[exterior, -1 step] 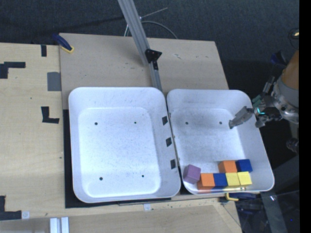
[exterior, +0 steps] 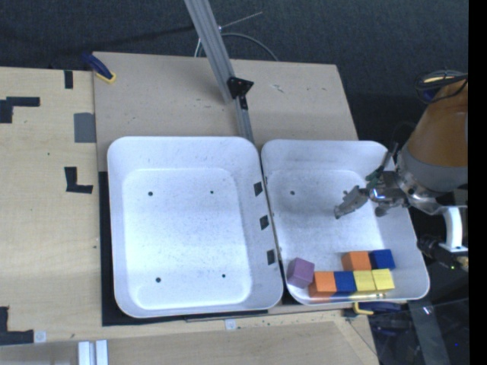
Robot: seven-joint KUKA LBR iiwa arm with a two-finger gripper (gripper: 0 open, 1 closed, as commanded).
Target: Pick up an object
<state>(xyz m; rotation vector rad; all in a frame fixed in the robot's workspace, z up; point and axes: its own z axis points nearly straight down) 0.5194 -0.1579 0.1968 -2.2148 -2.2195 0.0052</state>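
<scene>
Hovering with nothing between its fingers over the right bin, the gripper is risking a missed or double grab, because the blocks are sitting tightly packed against the near rim.

Robot lab — bench, white bins

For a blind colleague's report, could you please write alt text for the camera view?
A grey robot arm reaches from the right over the right white bin, its gripper above bare floor. Coloured blocks and a purple block cluster along that bin's near edge, beside the left bin.
</scene>
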